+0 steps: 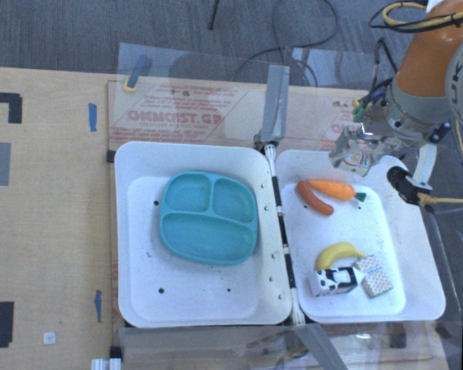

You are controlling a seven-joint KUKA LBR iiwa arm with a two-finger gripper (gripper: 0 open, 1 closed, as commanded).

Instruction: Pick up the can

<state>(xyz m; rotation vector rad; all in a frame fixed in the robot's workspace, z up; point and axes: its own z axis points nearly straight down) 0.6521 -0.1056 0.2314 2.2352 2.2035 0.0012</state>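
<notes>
The hand [355, 154] hangs well above the cow-spotted can [335, 280], grip unclear, and could grab the banana [337, 254] touching the can instead.

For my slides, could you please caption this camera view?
Gripper hovers above the right bin's far edge; carrot, sausage, banana inside; teal divided plate left.

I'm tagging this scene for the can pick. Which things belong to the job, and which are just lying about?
Job: tool at the right bin's far edge; black-and-white container, likeliest the can, not certain.
Lying about: carrot, red sausage, banana, checkered box, teal plate in the left bin.
</notes>
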